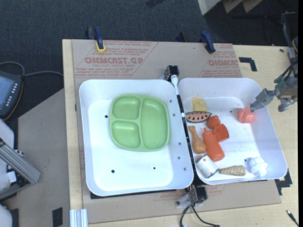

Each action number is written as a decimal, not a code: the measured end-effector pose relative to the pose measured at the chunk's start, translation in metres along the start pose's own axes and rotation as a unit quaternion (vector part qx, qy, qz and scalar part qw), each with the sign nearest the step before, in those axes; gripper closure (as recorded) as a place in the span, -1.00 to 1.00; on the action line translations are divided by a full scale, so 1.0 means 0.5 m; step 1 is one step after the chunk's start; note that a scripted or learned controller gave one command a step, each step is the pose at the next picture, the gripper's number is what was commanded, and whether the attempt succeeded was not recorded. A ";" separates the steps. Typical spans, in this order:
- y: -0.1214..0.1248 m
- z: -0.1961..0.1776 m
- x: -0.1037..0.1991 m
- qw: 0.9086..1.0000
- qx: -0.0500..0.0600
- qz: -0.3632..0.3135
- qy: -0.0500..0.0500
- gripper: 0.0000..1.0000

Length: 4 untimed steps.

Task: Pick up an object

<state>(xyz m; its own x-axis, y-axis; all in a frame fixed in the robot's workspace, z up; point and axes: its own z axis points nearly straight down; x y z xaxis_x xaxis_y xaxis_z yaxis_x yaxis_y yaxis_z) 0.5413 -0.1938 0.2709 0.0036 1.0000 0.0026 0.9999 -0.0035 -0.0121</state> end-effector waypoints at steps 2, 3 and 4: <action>-0.001 0.113 0.000 1.000 -0.003 -0.001 0.000 -1.00; 0.006 0.239 -0.001 1.000 -0.003 -0.002 0.000 -1.00; 0.021 0.358 -0.003 1.000 -0.004 -0.002 0.000 -1.00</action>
